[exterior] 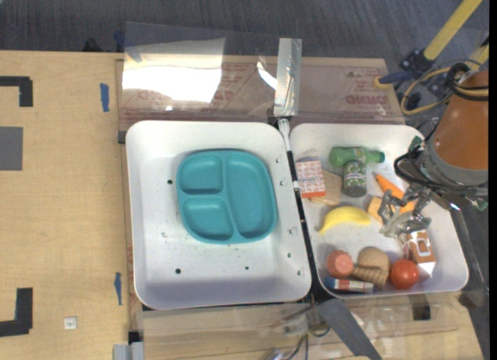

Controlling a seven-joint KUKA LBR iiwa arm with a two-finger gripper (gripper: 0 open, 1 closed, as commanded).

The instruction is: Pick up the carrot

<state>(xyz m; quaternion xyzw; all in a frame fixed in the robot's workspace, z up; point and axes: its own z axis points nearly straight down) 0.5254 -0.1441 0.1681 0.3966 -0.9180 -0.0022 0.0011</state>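
the carrot (387,185) is seen in the right bin (458,273), lying slantwise between a green bottle (355,169) and the gripper (405,217). the gripper is set low just beside its lower end, likely placed for a grasp; how it stands cannot be told. a banana (346,218) lies near. the teal tray (227,195) sits in the left bin (147,219).

light: bright, even | glare: clear sheet (175,79) behind bins | shadows: faint | focus: slightly soft
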